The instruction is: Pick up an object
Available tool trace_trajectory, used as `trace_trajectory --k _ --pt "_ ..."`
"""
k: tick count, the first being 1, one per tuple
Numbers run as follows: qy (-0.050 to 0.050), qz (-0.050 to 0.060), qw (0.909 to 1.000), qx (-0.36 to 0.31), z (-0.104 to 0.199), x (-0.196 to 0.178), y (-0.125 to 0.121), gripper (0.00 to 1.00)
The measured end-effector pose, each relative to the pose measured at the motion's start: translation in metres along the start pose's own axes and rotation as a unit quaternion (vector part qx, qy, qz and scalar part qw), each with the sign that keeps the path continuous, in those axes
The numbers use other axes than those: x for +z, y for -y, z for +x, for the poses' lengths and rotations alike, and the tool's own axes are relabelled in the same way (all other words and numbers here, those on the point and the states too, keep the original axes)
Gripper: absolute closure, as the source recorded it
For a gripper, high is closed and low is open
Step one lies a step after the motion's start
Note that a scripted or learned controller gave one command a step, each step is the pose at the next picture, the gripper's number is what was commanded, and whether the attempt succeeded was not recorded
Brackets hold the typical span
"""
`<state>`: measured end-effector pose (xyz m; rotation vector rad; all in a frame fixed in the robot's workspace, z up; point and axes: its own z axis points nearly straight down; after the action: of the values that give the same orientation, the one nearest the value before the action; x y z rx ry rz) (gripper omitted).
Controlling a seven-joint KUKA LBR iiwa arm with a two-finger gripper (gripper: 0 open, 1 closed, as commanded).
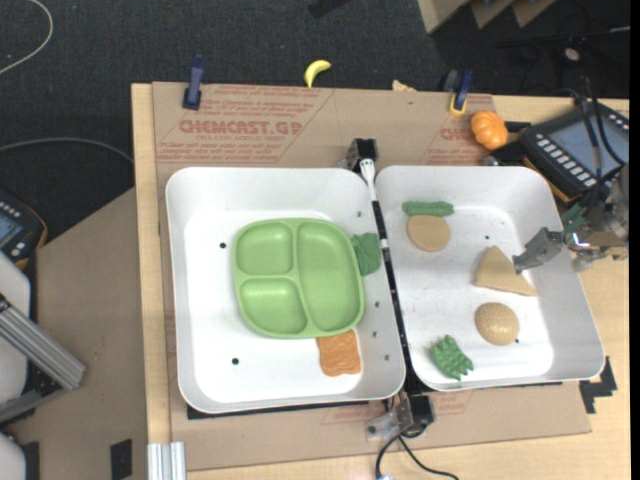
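Note:
My gripper [530, 257] reaches in from the right over the right bin [570, 353]. Its tip hangs just at the upper right edge of a tan wedge [500, 273]; whether it touches the wedge I cannot tell. Below the wedge lies a round tan bun [496, 323], and a green leafy piece [452, 358] sits near the bin's front. At the back left of this bin a tan disc [428, 233] lies under a flat green strip [428, 208].
The left bin [200, 198] holds a green divided plate [298, 276], an orange slab [340, 354] at its front and a green piece [368, 253] at its right. A small orange fruit [488, 128], a yellow banana [317, 70], blue clamps [193, 86] and a black device [572, 153] lie outside the bins.

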<state>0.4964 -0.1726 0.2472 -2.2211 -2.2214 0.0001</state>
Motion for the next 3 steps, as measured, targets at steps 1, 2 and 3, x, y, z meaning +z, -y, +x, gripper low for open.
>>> trace_trajectory --k 1,2,3 --pt "0.003 -0.011 0.9999 -0.002 0.014 -0.182 0.004 0.00" --pt "0.002 -0.003 1.0000 -0.001 0.014 -0.182 0.004 1.00" --pt "0.000 -0.008 1.0000 -0.005 0.102 -0.295 0.017 1.00"
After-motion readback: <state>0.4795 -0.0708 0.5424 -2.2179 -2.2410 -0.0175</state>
